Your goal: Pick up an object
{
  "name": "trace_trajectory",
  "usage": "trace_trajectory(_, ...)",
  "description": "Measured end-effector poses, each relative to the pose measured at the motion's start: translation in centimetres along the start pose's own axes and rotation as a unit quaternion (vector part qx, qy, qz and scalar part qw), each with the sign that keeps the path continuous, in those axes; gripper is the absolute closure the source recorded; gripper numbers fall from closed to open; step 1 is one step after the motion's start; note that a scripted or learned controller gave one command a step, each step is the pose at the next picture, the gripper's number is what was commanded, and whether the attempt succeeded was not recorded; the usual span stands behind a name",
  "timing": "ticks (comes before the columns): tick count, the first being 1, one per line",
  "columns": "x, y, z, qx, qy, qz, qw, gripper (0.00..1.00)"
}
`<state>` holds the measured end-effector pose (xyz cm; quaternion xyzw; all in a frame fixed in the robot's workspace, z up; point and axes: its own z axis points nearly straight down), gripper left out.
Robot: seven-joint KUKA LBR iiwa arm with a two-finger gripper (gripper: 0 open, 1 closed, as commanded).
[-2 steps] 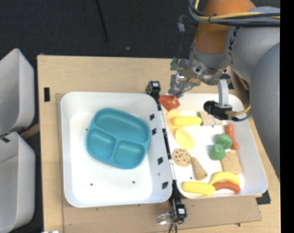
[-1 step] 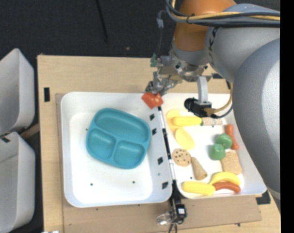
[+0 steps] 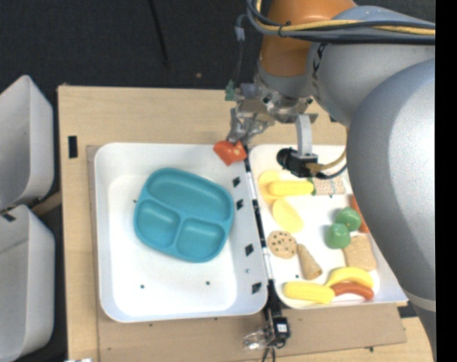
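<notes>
The tool (image 3: 240,136) hangs over the far end of the divider between the two bins, wrist above it, fingers pointing down. A small red object (image 3: 229,152) sits directly beneath the fingertips, at the far right corner of the left bin (image 3: 111,225), touching or just under them. Whether the fingers grip it or merely meet it cannot be told, nor their opening. A blue tray (image 3: 185,214) lies mid-left bin, well apart. The right bin (image 3: 319,210) holds a cookie (image 3: 281,243), cone (image 3: 309,262) and yellow pieces. Judgement: a straight lift would test the grasp.
</notes>
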<state>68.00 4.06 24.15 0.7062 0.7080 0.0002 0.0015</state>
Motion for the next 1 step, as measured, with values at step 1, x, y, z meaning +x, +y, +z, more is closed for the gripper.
trace_trajectory(1, 0.03, -1.76, -0.49, 0.002, 0.000, 0.002, 1.0000, 1.00)
